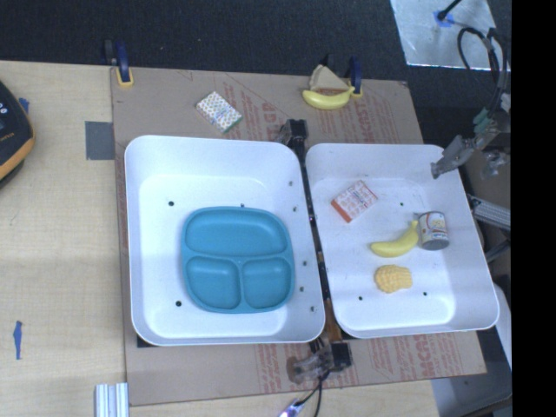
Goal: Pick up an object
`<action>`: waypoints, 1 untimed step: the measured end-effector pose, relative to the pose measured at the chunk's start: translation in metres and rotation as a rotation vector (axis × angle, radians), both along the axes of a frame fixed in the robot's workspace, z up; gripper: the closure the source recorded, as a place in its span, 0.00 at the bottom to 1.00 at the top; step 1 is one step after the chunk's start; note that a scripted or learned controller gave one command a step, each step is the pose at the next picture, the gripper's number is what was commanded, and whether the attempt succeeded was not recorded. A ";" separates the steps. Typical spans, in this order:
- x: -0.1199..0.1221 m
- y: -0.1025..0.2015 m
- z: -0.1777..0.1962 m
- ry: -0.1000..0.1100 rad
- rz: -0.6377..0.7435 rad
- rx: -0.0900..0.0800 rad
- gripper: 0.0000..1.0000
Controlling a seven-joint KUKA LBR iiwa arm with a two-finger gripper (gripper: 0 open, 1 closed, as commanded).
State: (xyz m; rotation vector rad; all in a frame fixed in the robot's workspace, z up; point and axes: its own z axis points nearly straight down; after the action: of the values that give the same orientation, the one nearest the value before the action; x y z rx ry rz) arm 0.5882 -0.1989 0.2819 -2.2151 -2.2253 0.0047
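The camera view looks down on two shallow white plastic bins set side by side on a sheet of brown cardboard (382,115) printed with faint red lettering too small to read.

In the right bin (469,307) a yellow toy banana (394,244) lies with its long axis running from lower left to upper right; its upper right tip touches a small silver tin can (433,230), which lies on its side with a label I cannot read. Just below the banana sits a yellow corn-cob piece (393,278), apart from it. Up and to the left lies a flat white packet with red print (354,200), tilted, its writing illegible.

The left bin (143,233) holds a blue plastic divided plate (236,258) with three compartments.

Beyond the bins, on the cardboard, a second yellow banana (327,98) lies curved, long axis left to right, and a small patterned square packet (218,109) lies left of it.

The grey gripper (452,159) hangs at the right bin's upper right corner, well apart from the banana; it looks to hold nothing, though whether its pincer is spread or closed I cannot tell.
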 end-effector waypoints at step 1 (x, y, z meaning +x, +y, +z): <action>-0.013 -0.013 -0.097 0.002 0.001 0.000 0.00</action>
State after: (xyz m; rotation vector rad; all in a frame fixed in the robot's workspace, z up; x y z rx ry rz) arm 0.5753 -0.2117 0.1848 -2.2131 -2.2249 0.0069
